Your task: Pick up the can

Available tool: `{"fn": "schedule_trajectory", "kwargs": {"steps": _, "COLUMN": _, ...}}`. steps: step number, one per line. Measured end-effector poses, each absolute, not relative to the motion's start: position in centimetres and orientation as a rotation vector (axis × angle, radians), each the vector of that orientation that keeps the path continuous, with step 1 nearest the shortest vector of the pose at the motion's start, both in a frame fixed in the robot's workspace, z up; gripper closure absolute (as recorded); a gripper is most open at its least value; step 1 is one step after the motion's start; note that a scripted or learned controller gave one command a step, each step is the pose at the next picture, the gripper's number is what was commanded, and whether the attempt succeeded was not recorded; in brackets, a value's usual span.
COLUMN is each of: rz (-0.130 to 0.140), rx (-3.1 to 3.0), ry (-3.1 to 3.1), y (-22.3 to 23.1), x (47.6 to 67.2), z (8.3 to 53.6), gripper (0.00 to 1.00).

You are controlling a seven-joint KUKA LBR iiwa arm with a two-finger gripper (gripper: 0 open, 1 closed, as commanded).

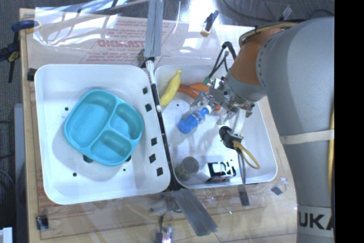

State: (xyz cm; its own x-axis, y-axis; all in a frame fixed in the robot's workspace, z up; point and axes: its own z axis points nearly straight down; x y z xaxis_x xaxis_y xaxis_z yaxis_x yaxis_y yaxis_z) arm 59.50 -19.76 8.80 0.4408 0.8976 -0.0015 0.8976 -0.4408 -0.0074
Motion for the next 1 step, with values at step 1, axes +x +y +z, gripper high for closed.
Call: {"fn": "schedule_trajectory", "kwargs": {"steps": 1, "rz": 0.015, "rx": -2.655, "ry": -1.659, "y": -19.7, "x": 59.44, "z": 9.39, "gripper": 1.0}}
